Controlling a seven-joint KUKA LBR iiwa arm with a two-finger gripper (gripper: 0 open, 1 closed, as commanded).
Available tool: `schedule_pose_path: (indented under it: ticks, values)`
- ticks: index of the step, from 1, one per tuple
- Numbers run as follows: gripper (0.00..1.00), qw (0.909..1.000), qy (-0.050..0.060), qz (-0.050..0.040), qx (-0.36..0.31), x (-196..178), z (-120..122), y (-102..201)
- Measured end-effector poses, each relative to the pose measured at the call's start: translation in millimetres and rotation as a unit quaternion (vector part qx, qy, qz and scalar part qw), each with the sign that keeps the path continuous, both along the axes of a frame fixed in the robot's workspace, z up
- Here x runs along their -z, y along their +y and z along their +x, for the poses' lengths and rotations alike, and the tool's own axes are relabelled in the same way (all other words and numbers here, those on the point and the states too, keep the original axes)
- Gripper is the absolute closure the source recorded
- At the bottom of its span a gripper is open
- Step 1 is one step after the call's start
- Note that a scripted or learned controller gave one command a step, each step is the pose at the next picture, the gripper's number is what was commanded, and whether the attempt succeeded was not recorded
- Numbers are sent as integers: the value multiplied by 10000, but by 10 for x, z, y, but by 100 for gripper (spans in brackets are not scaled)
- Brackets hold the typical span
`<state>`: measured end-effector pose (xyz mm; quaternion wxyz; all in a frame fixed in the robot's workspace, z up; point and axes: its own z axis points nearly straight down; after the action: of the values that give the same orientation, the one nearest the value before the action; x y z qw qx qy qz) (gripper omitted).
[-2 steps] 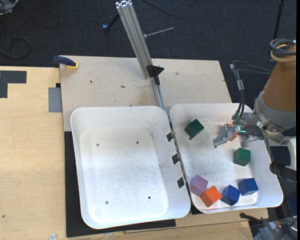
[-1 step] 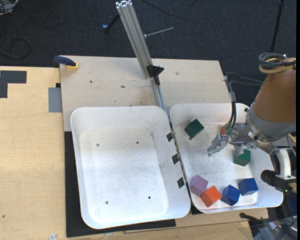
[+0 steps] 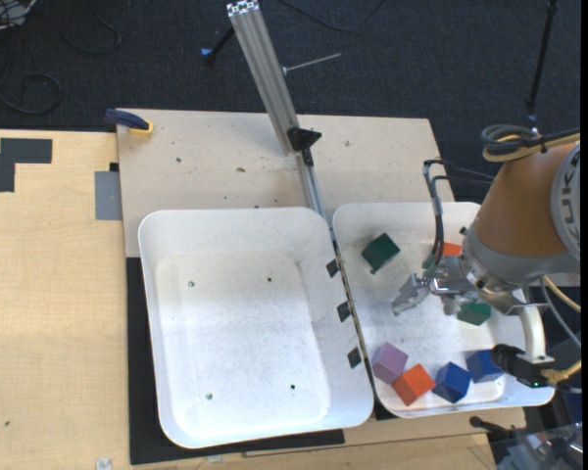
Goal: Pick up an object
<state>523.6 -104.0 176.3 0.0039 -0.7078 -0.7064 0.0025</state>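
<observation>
The jaws' spread can't be told. They hover at middle right over the right white bin, near the dark green cube (nothing gripped); descending off-centre could nudge it aside.

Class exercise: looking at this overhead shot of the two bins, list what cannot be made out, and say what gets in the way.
1. The gripper: too small and blurred to tell how it is set.
2. A green object partly hidden under the arm.
3. An orange object, mostly covered by the wrist.
4. The right bin: its right side hidden by the arm.
</observation>
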Motion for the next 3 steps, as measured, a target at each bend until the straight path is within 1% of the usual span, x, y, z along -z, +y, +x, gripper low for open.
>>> schedule_pose_path:
  ticks: [1,2,3]
  values:
    - [0,10000,9,3,0,640,13,0]
    - [100,10000,-18,-4,41,508,23,-26]
    - [100,10000,-49,-7,-11,63,25,37]
